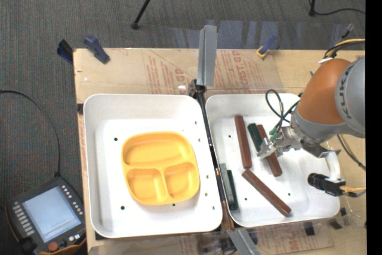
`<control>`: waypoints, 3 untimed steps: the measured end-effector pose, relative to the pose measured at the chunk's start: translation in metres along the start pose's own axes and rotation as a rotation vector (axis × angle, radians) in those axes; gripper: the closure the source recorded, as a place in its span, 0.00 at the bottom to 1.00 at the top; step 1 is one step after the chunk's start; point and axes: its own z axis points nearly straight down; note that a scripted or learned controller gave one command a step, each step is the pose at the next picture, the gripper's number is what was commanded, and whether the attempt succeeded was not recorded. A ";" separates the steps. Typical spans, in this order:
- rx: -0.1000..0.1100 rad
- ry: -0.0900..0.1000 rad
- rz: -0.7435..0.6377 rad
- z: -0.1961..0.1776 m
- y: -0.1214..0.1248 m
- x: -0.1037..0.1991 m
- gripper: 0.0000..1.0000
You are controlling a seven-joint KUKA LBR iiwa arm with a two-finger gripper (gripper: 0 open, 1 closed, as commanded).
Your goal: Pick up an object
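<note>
In the right bin [310, 203] lie three brown sticks: a long one [242, 140] running near to far, a diagonal one [267, 191] near the front, and a shorter one [274, 165] partly under the gripper. A dark green block [254, 134] lies between the long stick and the gripper. A dark green bar [231, 189] rests along the bin's left wall. My gripper [268, 147] hangs low over the shorter brown stick, just right of the green block. The wrist hides what lies under its tip.
The left bin [98, 128] holds a yellow divided plate [160, 167]. A grey upright post [207, 60] stands at the far end of the gap between the bins. Blue clamps [95, 48] sit on the board's far edge.
</note>
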 end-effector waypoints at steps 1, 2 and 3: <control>-0.005 -0.005 -0.160 -0.081 0.069 0.053 1.00; -0.005 -0.006 -0.272 -0.125 0.083 0.058 1.00; -0.003 -0.005 -0.316 -0.125 0.082 0.076 1.00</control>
